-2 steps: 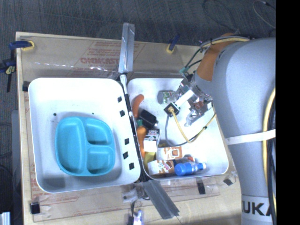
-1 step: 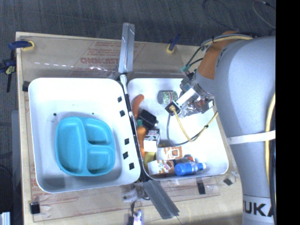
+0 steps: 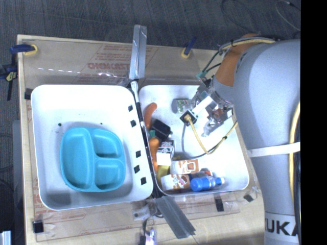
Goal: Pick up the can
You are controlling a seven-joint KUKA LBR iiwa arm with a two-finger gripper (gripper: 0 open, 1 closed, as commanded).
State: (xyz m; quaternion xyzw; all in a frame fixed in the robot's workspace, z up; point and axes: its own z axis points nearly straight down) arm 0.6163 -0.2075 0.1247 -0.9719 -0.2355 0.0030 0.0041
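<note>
I see the can (image 3: pixel 180 105) lying grey at the far end of the right bin (image 3: pixel 240 152), just left of my gripper (image 3: pixel 212 117), whose opening I cannot tell, so I would centre over it before descending, avoiding the yellow cable (image 3: pixel 199 142).

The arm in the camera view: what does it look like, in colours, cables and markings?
The thick grey KUKA arm has smooth rounded casings, an orange band above the wrist and white KUKA lettering low on its body. The metal two-finger gripper carries a small black-and-yellow part, and a yellow cable loops below it. Thin dark and green wires run past the wrist.
</note>
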